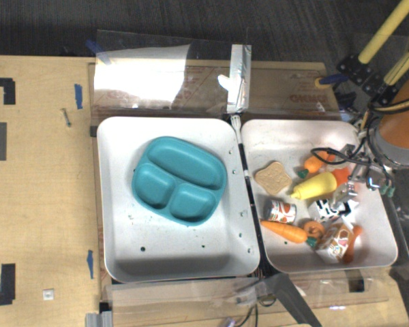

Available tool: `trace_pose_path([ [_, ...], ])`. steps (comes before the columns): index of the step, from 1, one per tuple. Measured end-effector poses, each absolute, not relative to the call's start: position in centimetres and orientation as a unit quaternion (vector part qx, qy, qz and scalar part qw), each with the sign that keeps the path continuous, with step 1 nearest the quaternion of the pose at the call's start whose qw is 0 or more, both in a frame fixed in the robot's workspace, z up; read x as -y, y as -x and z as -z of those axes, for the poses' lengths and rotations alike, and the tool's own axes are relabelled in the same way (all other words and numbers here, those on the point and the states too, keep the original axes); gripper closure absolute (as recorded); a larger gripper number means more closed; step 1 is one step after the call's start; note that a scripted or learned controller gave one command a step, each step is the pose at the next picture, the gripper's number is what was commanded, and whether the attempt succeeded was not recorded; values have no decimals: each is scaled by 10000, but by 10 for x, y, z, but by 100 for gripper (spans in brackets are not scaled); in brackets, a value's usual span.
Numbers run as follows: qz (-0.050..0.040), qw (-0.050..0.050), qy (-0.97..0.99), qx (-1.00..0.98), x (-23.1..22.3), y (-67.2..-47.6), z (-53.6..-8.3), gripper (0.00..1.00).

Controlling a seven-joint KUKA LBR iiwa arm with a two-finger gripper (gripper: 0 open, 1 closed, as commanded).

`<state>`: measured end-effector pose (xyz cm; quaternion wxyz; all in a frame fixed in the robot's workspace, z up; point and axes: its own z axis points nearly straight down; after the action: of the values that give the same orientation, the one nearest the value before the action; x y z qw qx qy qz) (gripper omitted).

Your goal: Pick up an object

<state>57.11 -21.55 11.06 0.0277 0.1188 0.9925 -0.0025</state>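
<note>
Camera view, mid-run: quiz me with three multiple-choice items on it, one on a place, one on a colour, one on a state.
1. Where does the divided plate lie?
A. left bin
B. right bin
C. on the bench outside the bins

2. What colour is the divided plate?
A. red
B. teal
C. yellow

3. How does the carrot lie?
A. standing on end
B. flat in the right bin
C. on the divided plate

Answers:
1 A: the divided plate rests inside the left bin.
2 B: its whole surface is teal.
3 B: the carrot lies flat on the floor of the right bin, among the other toys.
</note>
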Motion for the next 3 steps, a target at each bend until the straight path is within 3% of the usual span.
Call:
trace_pose_path([
  [1,1,68,-46,-10000,166,-606,-88,0],
  [2,1,50,-489,-9988,147,-557,-89,0],
  [3,8,124,-481,-9988,147,-561,-102,100],
])
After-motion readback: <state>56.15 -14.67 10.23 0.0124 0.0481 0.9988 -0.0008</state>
